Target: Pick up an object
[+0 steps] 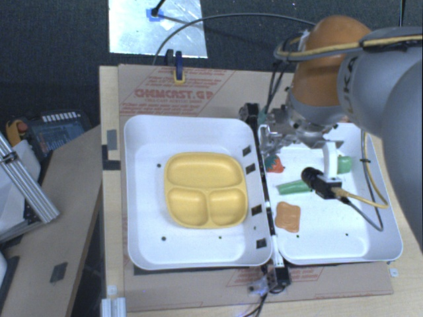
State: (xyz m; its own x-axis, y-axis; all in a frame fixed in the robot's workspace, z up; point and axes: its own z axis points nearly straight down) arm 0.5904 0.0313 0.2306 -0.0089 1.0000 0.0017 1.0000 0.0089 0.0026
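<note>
Hovering low over the right bin (370, 243), the gripper (269, 149) sat right of frame centre; whether it was open or closed, cannot tell. Candidate objects lay just below: red piece (275, 166), green piece (292, 187), orange piece (288, 216). Judged approach step; next needs descent onto one.

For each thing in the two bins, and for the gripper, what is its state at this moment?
yellow tray: lies flat in the left bin, right way up, its three compartments bare.
orange piece: lies flat on the floor of the right bin, nothing touching it.
green piece: lies on its side, beside the black tool.
red piece: lies near the divider, under the arm.
gripper: low over the right bin.
</note>
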